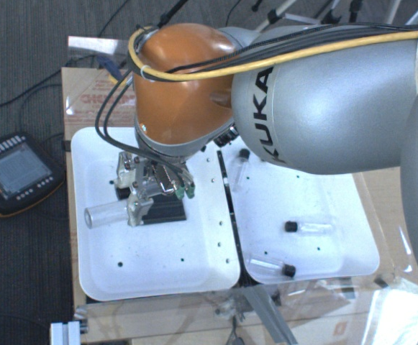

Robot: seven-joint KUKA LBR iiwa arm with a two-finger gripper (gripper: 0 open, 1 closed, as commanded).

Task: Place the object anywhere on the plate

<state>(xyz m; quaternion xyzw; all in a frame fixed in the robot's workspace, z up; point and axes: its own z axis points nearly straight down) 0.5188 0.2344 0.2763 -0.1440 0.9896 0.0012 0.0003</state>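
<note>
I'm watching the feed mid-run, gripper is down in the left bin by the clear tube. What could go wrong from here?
The clear tube lies on its side beside the gripper, so it may roll away if nudged. The arm's orange band hides much of the left bin, so a slip would be hard to spot.

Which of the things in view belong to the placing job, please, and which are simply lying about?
Belonging to the job:
- end effector, low over the left bin
- clear tube, lying by the end effector

Lying about:
- capped vials in the right bin
- handheld controller on the floor left of the bench
</note>
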